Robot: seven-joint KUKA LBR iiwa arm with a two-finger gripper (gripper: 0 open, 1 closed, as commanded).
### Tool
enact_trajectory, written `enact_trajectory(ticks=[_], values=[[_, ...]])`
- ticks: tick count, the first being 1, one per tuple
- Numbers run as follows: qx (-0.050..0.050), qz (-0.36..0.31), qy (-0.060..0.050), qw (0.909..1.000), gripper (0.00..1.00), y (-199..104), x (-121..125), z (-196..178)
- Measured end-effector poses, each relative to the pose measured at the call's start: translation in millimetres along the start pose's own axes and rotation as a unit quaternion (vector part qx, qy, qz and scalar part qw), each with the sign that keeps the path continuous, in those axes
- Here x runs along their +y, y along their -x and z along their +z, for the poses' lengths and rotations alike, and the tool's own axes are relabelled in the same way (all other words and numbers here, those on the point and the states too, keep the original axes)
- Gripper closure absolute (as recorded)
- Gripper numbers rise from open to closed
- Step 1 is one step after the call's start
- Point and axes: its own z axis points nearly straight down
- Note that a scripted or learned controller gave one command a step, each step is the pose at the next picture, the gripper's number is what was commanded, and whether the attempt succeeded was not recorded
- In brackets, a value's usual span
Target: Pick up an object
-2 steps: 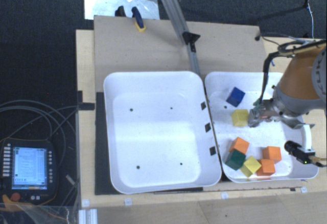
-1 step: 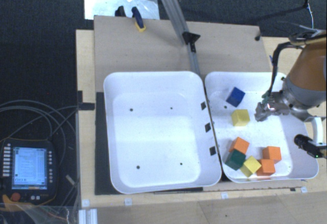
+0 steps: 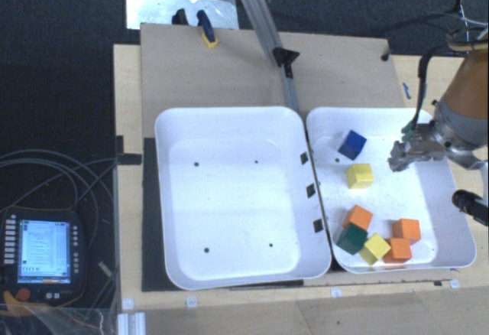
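- Nearest you, skip the crowded cluster (image 3: pixel 378 238) of orange, green and yellow blocks in the right bin (image 3: pixel 451 203).
- Aim for the lone yellow cube (image 3: pixel 360 175) mid-bin.
- Pincer (image 3: pixel 399 159) hovers just right; I cannot tell its spread.
- Blue cube (image 3: pixel 351 144) sits beyond.

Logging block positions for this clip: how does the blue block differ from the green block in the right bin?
The blue block sits alone near the bin's far side, touching nothing; the green block is packed into a cluster near the front, against an orange block and a yellow block. The blue one lies closer to the gripper than the green one. Both are small cubes of similar size in the right bin.
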Motion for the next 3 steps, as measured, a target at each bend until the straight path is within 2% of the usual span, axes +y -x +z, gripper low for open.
enact_trajectory(ticks=[1, 2, 3], values=[[0.0, 0.0, 0.0, 1.0, 1.0, 0, 2, -54], [0.001, -0.003, -0.002, 1.0, 1.0, -50, 9, -61], [0.002, -0.003, -0.003, 1.0, 1.0, -101, 20, -46]])
